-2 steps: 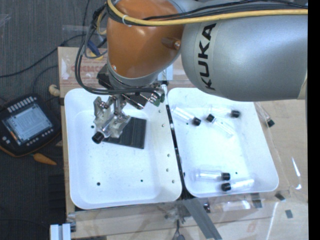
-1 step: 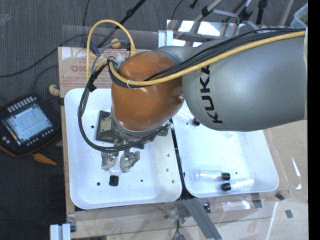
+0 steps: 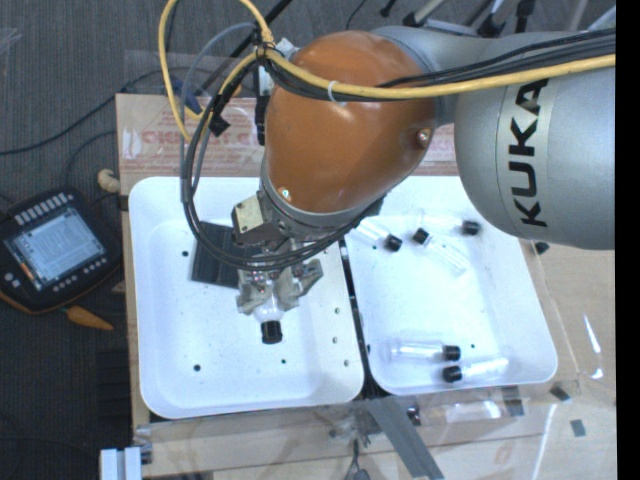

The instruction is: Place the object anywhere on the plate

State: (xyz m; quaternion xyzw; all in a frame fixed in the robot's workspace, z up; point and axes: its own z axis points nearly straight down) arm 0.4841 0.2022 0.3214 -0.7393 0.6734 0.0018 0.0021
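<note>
**Pincer hanging over the left bin, a capped vial just beneath**

Hanging low over the shallow white left bin [image 3: 170,368], the metal two-finger pincer [image 3: 268,303], just above a small clear vial with a black cap [image 3: 271,331]. Lying on that bin's floor, the vial, touching or almost touching the fingertips; whether clenched, released or grasping it, impossible to tell. Sitting beside the pincer to its left, a flat dark square plate [image 3: 212,258], partly covered by the wrist. Blocking much of the view, the large orange dome of the arm [image 3: 345,123], trailing a yellow cable [image 3: 190,28] and black cables. Lying scattered in the shallow white right bin [image 3: 520,338], several more clear black-capped vials [image 3: 425,350]. Resting left of the worktop, a grey handheld control pendant [image 3: 55,248].
</note>
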